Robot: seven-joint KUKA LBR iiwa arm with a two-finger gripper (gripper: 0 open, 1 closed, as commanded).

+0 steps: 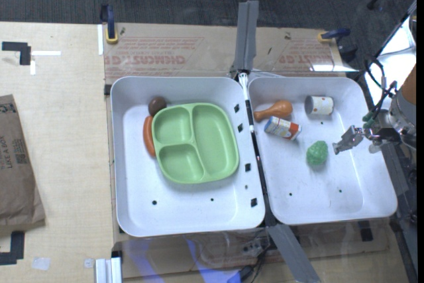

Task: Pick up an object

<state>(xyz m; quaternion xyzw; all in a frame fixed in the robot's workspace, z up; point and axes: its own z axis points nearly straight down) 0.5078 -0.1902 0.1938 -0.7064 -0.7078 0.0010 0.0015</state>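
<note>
Fingers (347, 140) over rt bin (344, 205), nr green lump (317, 153)

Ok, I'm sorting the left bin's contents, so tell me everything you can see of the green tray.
The green tray is a pale green, rounded-corner plate that looks like plastic, split by raised ridges into three compartments: two at the top, one across the bottom. All three look bare. It lies flat and slightly turned in the left bin, toward its upper middle. At its left edge an orange piece and a dark brown ball sit against it.
</note>
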